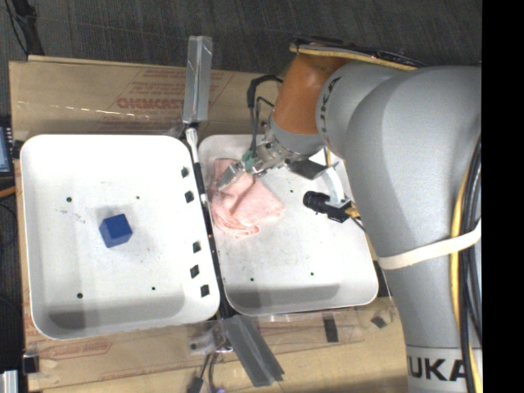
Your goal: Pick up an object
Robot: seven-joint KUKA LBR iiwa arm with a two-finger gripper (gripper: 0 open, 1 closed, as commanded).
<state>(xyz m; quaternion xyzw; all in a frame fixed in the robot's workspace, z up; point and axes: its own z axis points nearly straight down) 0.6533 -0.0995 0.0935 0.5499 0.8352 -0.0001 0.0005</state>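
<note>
Jaws (250, 164) are down in the right bin (327, 289), at its upper left corner, right at the top edge of the pink cloth (243, 203). Whether they're closed on it, I cannot tell. Cloth lies crumpled just below them, hard by the divider between the bins. Over in the left bin (49, 219), a blue cube (115, 229) sits alone, well apart.

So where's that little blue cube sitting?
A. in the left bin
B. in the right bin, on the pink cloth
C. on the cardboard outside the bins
A: the blue cube lies alone on the left bin's floor, while the pink cloth is in the right bin.
</note>
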